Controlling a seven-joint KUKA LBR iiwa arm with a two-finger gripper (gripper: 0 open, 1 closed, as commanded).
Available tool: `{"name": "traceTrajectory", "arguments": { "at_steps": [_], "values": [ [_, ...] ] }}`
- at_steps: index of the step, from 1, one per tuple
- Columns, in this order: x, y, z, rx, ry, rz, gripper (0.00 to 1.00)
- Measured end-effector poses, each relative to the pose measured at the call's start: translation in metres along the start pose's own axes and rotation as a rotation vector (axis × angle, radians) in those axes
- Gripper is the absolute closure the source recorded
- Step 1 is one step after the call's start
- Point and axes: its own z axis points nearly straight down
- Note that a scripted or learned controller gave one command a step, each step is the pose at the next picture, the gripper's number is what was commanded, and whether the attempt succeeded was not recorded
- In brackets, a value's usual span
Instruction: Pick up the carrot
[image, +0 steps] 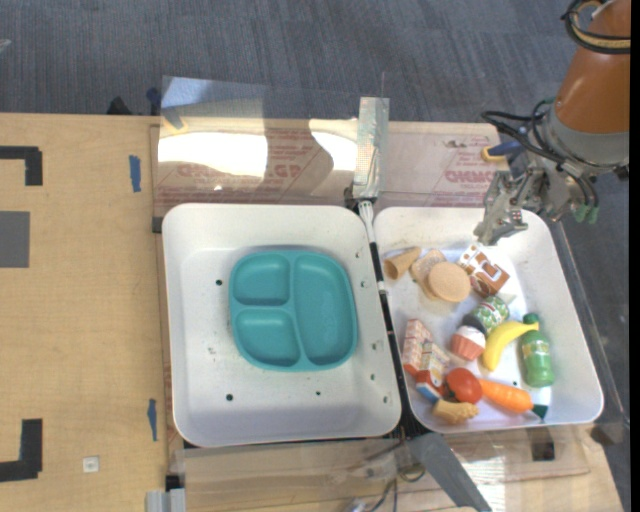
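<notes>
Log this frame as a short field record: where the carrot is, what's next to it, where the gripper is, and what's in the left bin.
carrot: lying near the front edge of the right bin
neighbours: red tomato at its left end, banana behind it, green bottle to its right
gripper: above the bin's back edge, far from the carrot
left bin: holds a teal divided plate

Faint red print on the clear panel (300, 165), unreadable.

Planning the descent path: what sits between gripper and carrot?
In the camera view, between gripper and carrot: brown-white carton, cupcake, banana.
</notes>
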Motion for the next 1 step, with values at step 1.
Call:
{"name": "traceTrajectory", "arguments": {
  "at_steps": [1],
  "values": [
    [0.0935,0.043,0.0682,-0.001,0.007,0.157,0.0]
  ]
}}
